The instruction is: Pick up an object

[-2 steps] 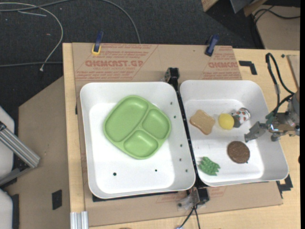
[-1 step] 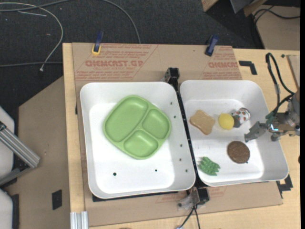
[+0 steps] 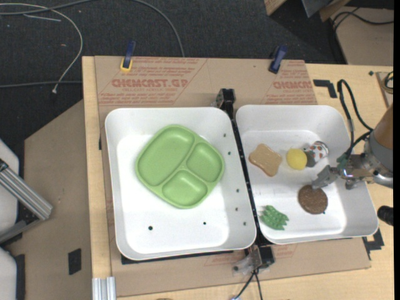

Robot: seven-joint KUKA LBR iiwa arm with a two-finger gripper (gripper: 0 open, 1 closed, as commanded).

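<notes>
Cardboard sheet (image 3: 206,80) covers the counter (image 3: 56,167), red print reading "CHEMCAST GP" at upper left of it and again, partly cut off, at upper right. Two blue clamps pin its top edge: left clamp (image 3: 129,54), right clamp (image 3: 277,59).

Left bin (image 3: 122,224), white glossy plastic with rounded corners, sits mid-frame. In it lies a green plate (image 3: 180,165), smooth plastic, three compartments, turned diagonally. A few small dark dots mark the bin floor.

Right bin (image 3: 356,220), same white plastic, touches the left one along a black seam. Inside it:
- tan toast-shaped piece (image 3: 265,159), flat, wavy edge, upper left of the bin
- yellow ball (image 3: 297,159), smooth, just right of the toast
- small white-and-red item (image 3: 317,150), touching or just beside the ball; too blurred to name
- brown disc (image 3: 312,200), round, flat, matte, lower centre-right
- green leafy piece (image 3: 274,217), bumpy, near the bin's lower left

Arm enters from the right edge of the frame; grey metal hand (image 3: 326,179) hangs over the right bin, its tip just above the brown disc's upper edge. Can't tell whether the fingers are spread or pressed together; nothing visibly between them.

Black cable (image 3: 345,105) loops at upper right. Grey cables (image 3: 75,30) run over the dark carpet at the top left.
</notes>
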